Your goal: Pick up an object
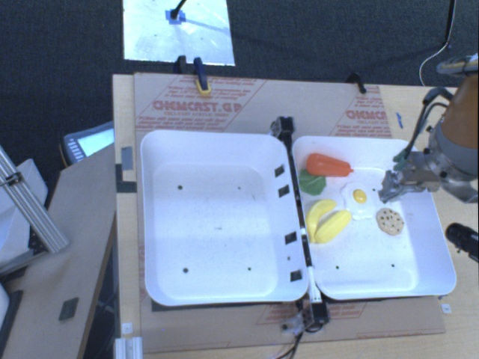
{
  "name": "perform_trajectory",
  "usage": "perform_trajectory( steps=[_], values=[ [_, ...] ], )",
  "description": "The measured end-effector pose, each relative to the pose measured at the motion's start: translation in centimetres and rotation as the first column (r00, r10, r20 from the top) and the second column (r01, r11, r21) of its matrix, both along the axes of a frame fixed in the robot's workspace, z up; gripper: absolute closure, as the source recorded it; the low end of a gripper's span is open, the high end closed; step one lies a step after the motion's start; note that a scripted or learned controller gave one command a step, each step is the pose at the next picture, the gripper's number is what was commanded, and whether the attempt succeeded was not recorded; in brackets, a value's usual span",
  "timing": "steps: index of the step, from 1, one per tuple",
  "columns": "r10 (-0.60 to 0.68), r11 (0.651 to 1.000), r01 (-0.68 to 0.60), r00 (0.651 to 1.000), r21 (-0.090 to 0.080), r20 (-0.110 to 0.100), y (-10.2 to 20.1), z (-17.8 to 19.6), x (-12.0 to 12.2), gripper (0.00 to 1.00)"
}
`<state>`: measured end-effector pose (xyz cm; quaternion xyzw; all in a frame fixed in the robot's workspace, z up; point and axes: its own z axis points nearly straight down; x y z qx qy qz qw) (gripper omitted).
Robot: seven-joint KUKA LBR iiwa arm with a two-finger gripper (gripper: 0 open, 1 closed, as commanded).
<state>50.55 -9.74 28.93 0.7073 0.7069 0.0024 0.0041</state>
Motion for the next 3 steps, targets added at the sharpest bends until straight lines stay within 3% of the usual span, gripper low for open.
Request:
perform_trajectory(
  steps=[1,3],
  values=[
    [0.015,1.000,-0.015,1.000,0.006,-0.005,9.2,1.1,-1.5,1.00],
    [0.010,1.000,-0.010,1.000,0.005,-0.006,21.6,4.0,-1.6,1.00]
  ],
)
